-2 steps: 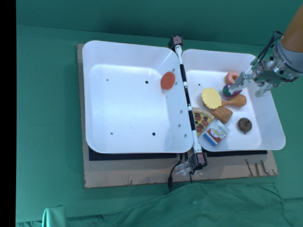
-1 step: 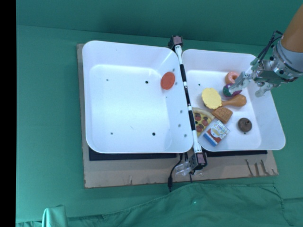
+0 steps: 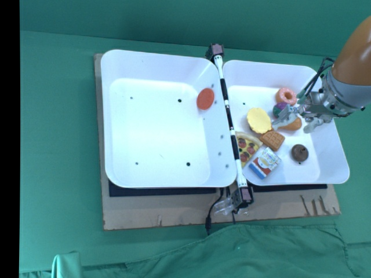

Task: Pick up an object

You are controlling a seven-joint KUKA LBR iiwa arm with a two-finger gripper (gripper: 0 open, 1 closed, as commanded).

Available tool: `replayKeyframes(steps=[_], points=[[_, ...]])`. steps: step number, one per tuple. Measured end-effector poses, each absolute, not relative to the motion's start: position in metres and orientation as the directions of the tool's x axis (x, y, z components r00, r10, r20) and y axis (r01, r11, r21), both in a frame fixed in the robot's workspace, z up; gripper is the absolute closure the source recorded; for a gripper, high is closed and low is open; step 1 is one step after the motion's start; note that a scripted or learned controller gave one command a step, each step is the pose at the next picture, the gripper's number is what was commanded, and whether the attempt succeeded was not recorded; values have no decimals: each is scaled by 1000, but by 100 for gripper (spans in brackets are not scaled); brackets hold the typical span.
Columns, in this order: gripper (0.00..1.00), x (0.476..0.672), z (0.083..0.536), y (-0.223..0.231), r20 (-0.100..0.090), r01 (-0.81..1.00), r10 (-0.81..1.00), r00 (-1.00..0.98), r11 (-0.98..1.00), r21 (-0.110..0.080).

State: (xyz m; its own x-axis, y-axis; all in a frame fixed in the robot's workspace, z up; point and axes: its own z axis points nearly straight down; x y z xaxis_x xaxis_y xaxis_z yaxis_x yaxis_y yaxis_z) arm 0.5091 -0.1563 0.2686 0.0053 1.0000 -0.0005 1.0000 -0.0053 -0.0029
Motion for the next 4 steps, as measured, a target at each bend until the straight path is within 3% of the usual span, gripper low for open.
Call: replayKeyframes(steps=[1, 2, 3, 4], points=[[0, 518, 213, -156, 0, 1000, 1000, 4, -4, -4], [0, 523, 184, -157, -4, 1000, 1000, 2, -2, 17], [100, 525, 199, -160, -10, 1000, 1000, 7, -7, 27], [100, 531, 258, -153, -4, 1000, 1000, 2, -2, 9]])
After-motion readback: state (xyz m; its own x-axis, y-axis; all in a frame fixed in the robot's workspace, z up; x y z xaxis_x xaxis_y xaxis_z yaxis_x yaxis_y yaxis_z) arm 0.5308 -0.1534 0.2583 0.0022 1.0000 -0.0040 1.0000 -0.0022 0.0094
